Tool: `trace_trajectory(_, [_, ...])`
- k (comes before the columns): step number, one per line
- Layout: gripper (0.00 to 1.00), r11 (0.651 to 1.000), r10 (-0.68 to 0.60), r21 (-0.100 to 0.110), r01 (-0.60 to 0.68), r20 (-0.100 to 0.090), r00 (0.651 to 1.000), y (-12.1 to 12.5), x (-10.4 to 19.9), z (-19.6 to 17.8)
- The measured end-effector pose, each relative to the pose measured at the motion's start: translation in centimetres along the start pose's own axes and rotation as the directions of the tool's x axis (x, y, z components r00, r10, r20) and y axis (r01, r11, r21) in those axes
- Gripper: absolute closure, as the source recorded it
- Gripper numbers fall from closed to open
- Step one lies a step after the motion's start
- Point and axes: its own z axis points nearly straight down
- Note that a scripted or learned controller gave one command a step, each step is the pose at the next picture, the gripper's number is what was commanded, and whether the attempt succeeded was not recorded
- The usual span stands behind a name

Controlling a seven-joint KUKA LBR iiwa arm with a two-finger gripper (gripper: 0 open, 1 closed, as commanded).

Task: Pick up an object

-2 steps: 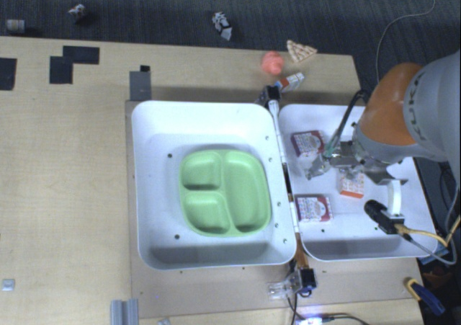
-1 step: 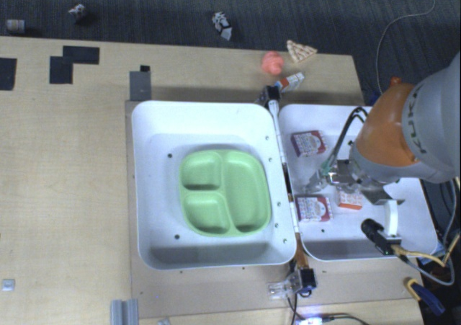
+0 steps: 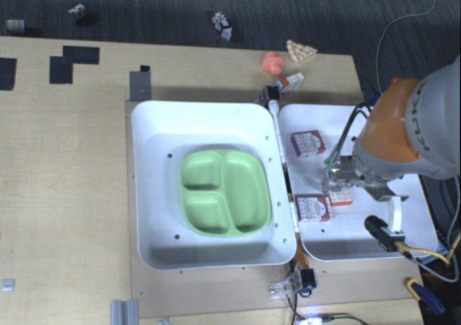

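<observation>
The right bin [image 3: 403, 172] holds three small red-and-white packets. One packet [image 3: 307, 143] lies near the bin's back left. A second packet [image 3: 313, 208] rests at the front left. The third packet [image 3: 343, 199] is partly hidden beneath my gripper [image 3: 338, 183], which hangs low over the middle of the bin, right above it. The grey arm with its orange band [image 3: 385, 132] reaches in from the right and covers the bin's right half.
The left bin [image 3: 155, 172] contains a green divided plate [image 3: 223, 190]. On the bench behind the bins lie a pink ball [image 3: 272, 63], a pizza-slice toy [image 3: 301, 50] and a small orange-and-white item [image 3: 289, 82].
</observation>
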Motion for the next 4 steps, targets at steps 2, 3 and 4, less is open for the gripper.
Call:
trace_trajectory(2, [1.00,1.000,-0.002,-0.003,0.002,0.000,1.000,0.1,0.1,-1.0])
trace_trajectory(3, [0.00,1.000,-0.002,-0.003,0.002,0.000,1.000,0.1,0.1,-1.0])
trace_trajectory(4, [0.00,1.000,-0.001,0.021,0.001,-0.011,1.000,-4.6,0.2,1.5])
